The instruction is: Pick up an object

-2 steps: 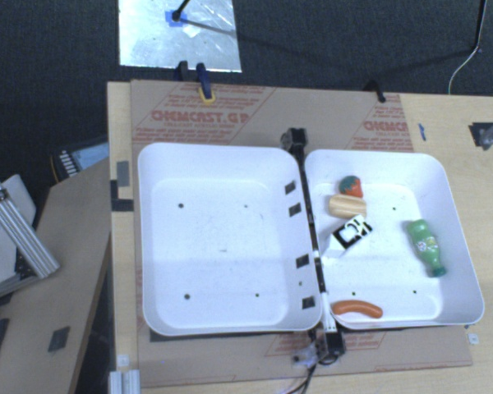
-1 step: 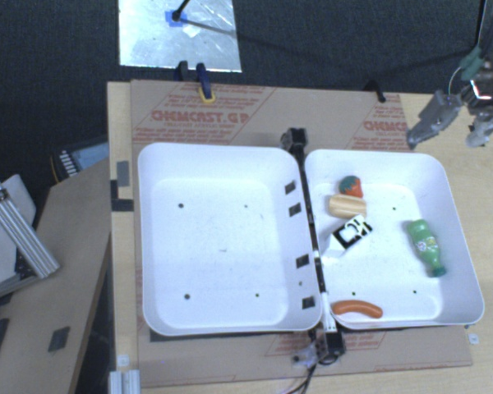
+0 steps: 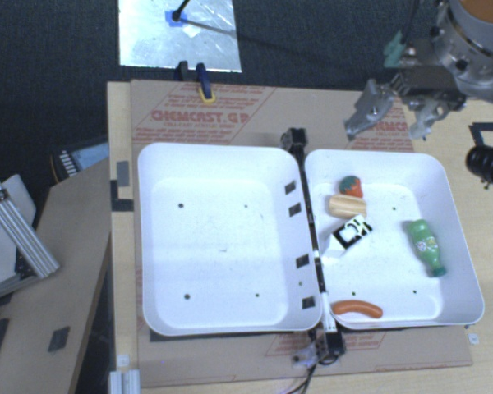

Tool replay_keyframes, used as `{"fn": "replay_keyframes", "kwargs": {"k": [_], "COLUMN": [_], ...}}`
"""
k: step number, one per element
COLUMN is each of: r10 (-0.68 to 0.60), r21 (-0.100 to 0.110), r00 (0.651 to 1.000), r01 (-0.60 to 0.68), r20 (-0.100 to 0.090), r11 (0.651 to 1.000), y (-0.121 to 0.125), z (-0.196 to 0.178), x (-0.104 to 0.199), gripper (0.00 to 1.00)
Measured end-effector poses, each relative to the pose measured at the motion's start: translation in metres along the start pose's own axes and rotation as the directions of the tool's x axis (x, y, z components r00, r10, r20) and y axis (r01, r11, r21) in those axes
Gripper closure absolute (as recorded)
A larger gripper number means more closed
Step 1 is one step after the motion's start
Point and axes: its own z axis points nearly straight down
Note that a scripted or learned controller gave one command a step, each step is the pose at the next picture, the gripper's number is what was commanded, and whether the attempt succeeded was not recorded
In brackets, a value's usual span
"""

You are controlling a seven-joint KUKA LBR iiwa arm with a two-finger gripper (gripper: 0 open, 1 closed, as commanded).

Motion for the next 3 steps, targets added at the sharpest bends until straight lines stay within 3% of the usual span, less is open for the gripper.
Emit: {"fn": "replay_keyframes", "kwargs": {"k": [1, 2, 3], "r10": [0.007, 0.002, 0.005], "r21": [-0.004, 0.002, 0.017], "r00": [1.000, 1.000, 1.000], "r01": [-0.007, -0.002, -0.005], "r20": [0.001, 0.001, 0.006], "r11": [1.000, 1.000, 1.000], "y": [0.000, 0.020, -0.017], "z": [-0.012, 0.001, 0.189], "x": [-0.005, 0.072, 0.126], "gripper": [1.00, 1.00, 1.00]}}
